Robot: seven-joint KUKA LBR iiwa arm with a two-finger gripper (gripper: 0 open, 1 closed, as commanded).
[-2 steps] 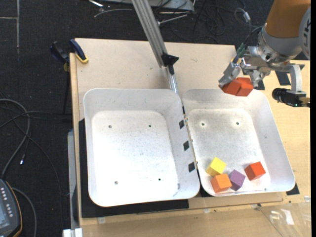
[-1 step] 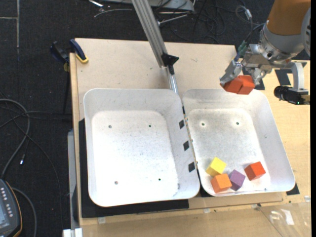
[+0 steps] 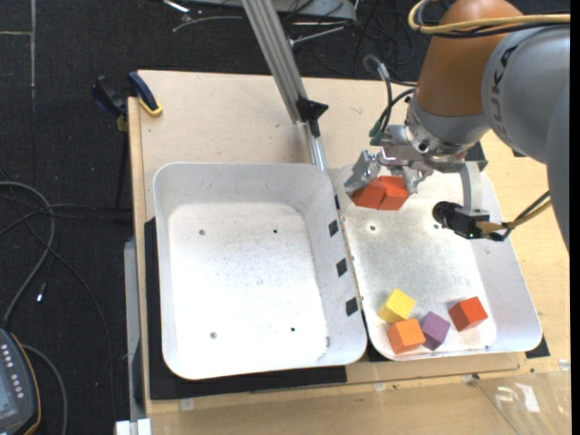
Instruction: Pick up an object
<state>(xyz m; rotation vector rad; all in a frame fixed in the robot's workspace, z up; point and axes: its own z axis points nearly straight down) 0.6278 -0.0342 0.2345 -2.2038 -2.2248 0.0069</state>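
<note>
Camera view: pincer (image 3: 388, 172) around red block (image 3: 381, 194).

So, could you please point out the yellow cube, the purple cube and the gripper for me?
yellow cube (image 3: 396, 305), camera view, on its top face.
purple cube (image 3: 435, 328), camera view, on its top face.
gripper (image 3: 388, 174), camera view, midway between its fingertips, above a red block.

White bins (image 3: 240, 270); red (image 3: 468, 313), orange (image 3: 406, 334), yellow (image 3: 396, 305), purple (image 3: 435, 329) blocks.

Only part of a marking can be read — dark letters, seemingly "KU", on the grey arm (image 3: 530, 71) — cut off by the curve.
</note>
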